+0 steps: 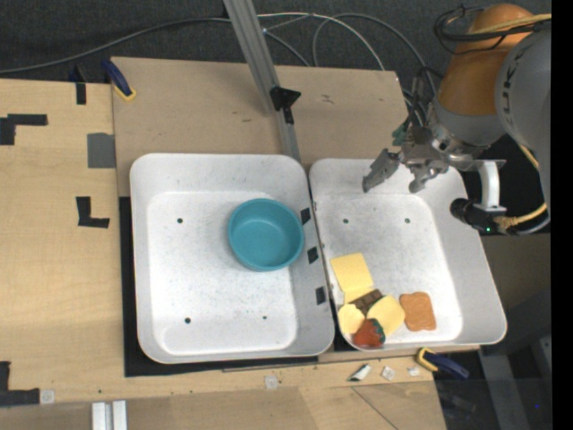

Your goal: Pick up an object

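Observation:
My gripper hangs over the far edge of the right bin, its two fingers spread open with nothing between them. Small objects lie clustered at that bin's near side, well away from the gripper: a pale yellow block, a second yellow piece, a dark brown piece, a red and green item and an orange-brown slab. A blue bowl sits upright in the left bin.
A slanted grey metal post rises behind the bins with a black clamp. Cables run across the dark floor at the back. Yellow-blue clips sit at bench corners. Black tape marks the wood on the left.

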`<state>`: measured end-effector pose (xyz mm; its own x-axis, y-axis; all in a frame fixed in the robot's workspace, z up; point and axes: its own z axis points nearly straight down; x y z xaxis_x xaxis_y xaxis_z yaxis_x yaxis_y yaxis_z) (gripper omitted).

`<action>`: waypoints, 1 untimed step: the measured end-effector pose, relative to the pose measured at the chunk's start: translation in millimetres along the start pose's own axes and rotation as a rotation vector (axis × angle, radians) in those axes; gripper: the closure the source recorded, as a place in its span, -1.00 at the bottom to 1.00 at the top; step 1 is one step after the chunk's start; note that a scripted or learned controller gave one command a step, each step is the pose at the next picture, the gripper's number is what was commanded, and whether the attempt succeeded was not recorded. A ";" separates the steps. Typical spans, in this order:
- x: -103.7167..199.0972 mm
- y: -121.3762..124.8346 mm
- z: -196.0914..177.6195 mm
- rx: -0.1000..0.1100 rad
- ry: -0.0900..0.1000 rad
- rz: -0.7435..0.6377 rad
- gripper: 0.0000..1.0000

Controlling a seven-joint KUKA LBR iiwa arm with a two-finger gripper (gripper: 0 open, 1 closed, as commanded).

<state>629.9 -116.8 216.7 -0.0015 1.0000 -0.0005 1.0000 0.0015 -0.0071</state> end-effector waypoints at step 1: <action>2.6 6.0 61.9 0.001 0.001 -0.001 -1.00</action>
<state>635.4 -114.2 154.8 -0.0020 1.0000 0.0000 1.0000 0.0020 -0.0080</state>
